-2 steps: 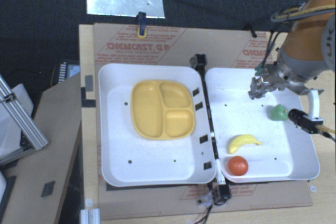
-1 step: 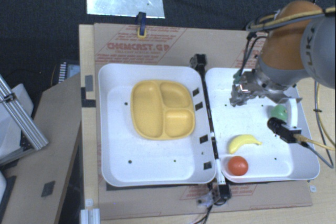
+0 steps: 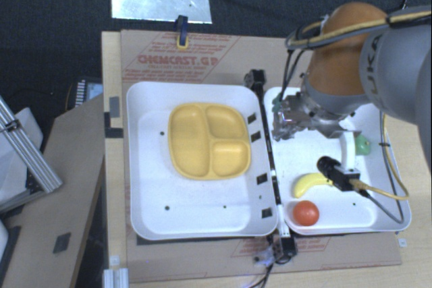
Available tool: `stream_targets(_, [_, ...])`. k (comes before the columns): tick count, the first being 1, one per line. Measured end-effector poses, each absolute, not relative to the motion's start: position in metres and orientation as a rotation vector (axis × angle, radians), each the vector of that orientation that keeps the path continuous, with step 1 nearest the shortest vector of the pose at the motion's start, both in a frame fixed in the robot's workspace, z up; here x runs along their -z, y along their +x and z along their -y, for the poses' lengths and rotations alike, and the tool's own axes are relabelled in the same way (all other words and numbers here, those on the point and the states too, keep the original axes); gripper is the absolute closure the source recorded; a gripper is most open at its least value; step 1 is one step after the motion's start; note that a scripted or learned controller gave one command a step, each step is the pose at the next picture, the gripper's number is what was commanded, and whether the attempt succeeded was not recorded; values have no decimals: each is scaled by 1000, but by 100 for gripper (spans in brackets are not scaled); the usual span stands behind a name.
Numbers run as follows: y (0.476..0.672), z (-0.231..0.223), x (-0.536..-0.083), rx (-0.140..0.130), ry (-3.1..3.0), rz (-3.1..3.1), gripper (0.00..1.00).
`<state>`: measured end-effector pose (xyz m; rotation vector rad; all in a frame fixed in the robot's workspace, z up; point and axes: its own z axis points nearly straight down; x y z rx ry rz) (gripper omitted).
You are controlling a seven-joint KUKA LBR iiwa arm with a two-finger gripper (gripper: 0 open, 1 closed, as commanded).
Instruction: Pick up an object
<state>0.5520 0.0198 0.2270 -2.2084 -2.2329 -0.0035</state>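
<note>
Yellow divided plate (image 3: 206, 140) lies in the left bin (image 3: 145, 212); in the right bin (image 3: 337, 216) we see a banana (image 3: 308, 183) near a red tomato (image 3: 306, 213), with a green object (image 3: 364, 144) partly hidden. We cannot tell how the jaws (image 3: 285, 119) stand; they hang over the right bin's far left corner, apart from the banana.
</note>
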Motion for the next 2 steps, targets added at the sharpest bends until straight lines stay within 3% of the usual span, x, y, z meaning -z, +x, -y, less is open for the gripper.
stream_targets(2, [526, -109, -231, 1, -2210, 2231, 100])
